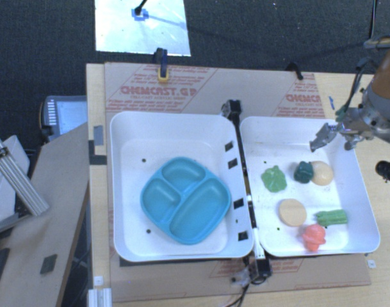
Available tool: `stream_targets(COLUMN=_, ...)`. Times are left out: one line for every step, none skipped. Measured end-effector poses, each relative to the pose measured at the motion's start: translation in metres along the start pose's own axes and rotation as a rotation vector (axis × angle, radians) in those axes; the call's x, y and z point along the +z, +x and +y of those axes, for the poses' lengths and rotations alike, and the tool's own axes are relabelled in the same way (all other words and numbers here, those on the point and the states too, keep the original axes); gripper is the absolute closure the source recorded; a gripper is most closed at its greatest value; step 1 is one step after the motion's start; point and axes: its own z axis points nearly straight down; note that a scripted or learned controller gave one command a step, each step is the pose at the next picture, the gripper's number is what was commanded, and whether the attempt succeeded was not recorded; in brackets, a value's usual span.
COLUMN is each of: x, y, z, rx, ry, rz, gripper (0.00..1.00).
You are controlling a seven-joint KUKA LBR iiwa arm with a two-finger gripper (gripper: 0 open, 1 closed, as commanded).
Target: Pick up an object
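The right bin holds several small toy items: a light green lump, a dark teal piece, a cream egg shape, a tan round disc, a green bar and a pink piece. My gripper hangs over the far right part of that bin, above and right of the teal piece and the cream egg. Its two fingers are spread apart with nothing between them.
The left bin holds a blue divided plate. Black clips sit along the seam between the bins. A printed cardboard sheet lies under both bins, and a grey device stands at the left.
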Motion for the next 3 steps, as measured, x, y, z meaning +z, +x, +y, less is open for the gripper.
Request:
stream_targets(x=-0.006, y=0.000, z=0.002, rx=-0.002, ry=-0.010, rz=-0.002, gripper=0.00)
stream_targets(x=0.053, y=-0.008, z=0.003, rx=0.000, ry=-0.006, rz=-0.001, gripper=0.00)
stream_targets(x=0.109, y=0.000, z=-0.005, rx=-0.002, ry=-0.006, rz=-0.001, gripper=0.00)
